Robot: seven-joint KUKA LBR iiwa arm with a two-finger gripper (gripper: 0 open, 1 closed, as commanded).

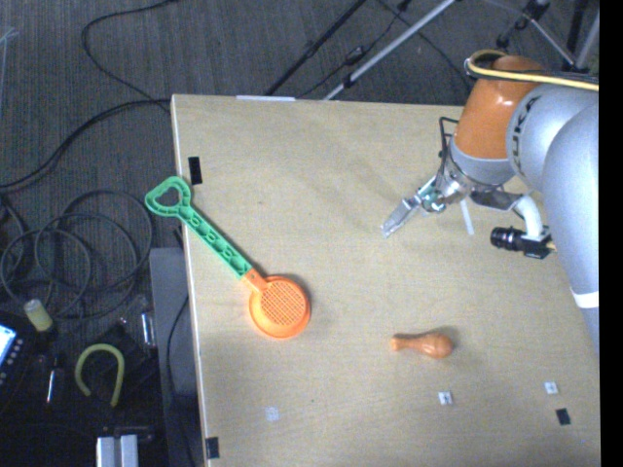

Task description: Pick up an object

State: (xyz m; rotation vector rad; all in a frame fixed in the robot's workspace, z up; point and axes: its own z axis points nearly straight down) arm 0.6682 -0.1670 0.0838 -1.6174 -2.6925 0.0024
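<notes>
Hovering with nothing between its slightly spread fingers, the grey two-finger gripper has the small orange pear-shaped plastic piece well below it, and that rounded body could squirt free if pinched off-centre.

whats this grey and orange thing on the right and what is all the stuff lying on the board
That is a robot arm, seen from one camera fixed above the bench and looking down at a slant. Its gripper, two thin metal fingers, points left above the tan surface with nothing between the fingers. On the surface lie a strainer toy with a green handle and round orange head, and a small orange pear-shaped object. The job is to pick one up; neither is being touched.
</notes>
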